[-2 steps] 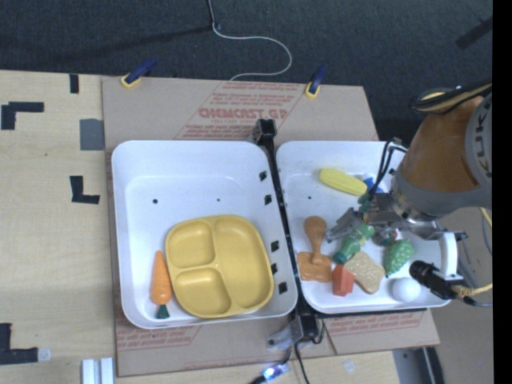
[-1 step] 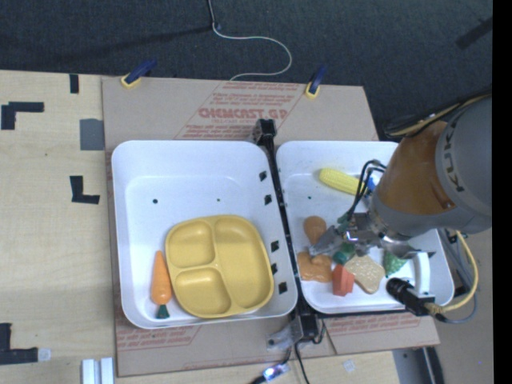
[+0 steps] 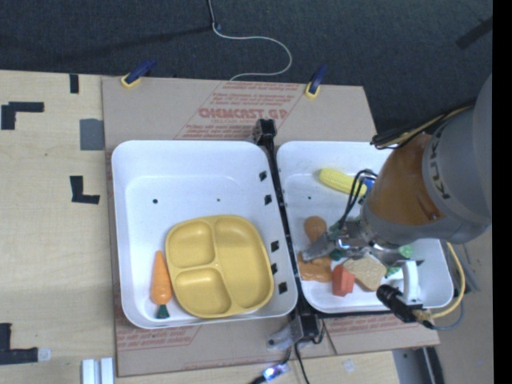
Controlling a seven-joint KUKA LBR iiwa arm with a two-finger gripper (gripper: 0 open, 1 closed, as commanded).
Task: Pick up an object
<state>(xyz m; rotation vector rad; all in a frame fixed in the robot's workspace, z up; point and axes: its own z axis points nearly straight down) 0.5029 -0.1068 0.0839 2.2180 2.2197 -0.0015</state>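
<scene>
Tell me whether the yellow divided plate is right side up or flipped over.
Right side up: the yellow divided plate in the left bin shows its three hollow compartments facing upward, beside a carrot.

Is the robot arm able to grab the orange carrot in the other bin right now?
Probably yes. The carrot lies uncovered in the left bin, beside the yellow plate. The gripper sits over the right bin, so the arm must cross the divider.

Left bin [image 3: 128, 214]: yellow tray [image 3: 218, 264], carrot [image 3: 160, 282] just beside it. Right bin [image 3: 300, 162]: corn [image 3: 340, 181], sausage [image 3: 314, 229], red block [image 3: 343, 281], toast [image 3: 370, 273]. Pincer [image 3: 332, 245] low among these, apparently touching nothing; arm [image 3: 424, 186] above.
</scene>
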